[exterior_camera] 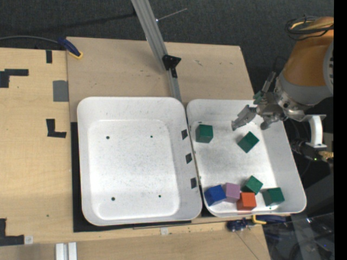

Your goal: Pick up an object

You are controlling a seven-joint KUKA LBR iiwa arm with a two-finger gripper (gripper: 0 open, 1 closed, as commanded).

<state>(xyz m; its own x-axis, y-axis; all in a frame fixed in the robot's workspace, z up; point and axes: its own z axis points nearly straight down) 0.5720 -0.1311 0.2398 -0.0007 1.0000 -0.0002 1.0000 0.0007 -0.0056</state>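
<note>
My gripper (254,123) hangs over the upper part of the right bin (282,145), open, with nothing between its fingers. Just below it a tilted green block (248,142) lies on the bin floor, apart from the fingertips. Another green cube (204,133) sits to the left, near the bin's inner wall. Along the bin's front edge are a blue cube (214,194), a purple cube (232,190), an orange cube (247,200) and two more green blocks (252,184) (273,195).
The left bin (87,145) stands beside the right one. A slanted metal pole (152,26) crosses the bench behind the bins and ends near their shared wall. The arm's orange band (309,64) is at the right.
</note>
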